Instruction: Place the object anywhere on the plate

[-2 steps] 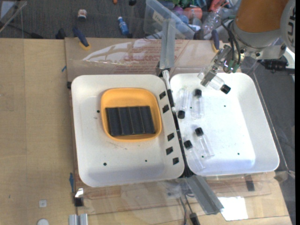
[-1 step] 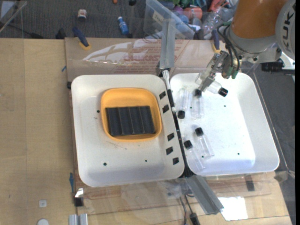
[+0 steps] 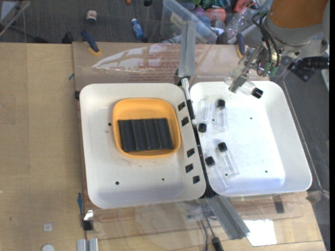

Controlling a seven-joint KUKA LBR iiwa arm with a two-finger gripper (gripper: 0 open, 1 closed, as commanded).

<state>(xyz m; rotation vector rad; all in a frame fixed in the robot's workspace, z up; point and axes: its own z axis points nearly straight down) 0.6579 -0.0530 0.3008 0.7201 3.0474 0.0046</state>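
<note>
Clear vials (image 3: 226,161) lie in your right bin (image 3: 272,140); the gripper (image 3: 242,76) hangs above its far edge, grip unreadable. Picking comes first: you must descend, grasp one, then carry it left to the plate (image 3: 145,107).

An orange plate (image 3: 146,111) sits in the left bin (image 3: 99,182), a dark ribbed block (image 3: 145,134) lying on it. Clear vials with black caps (image 3: 226,158) lie scattered in the right bin (image 3: 277,161). The gripper (image 3: 238,82) hangs over that bin's far edge (one more capped vial (image 3: 253,92) just beside it).
</note>
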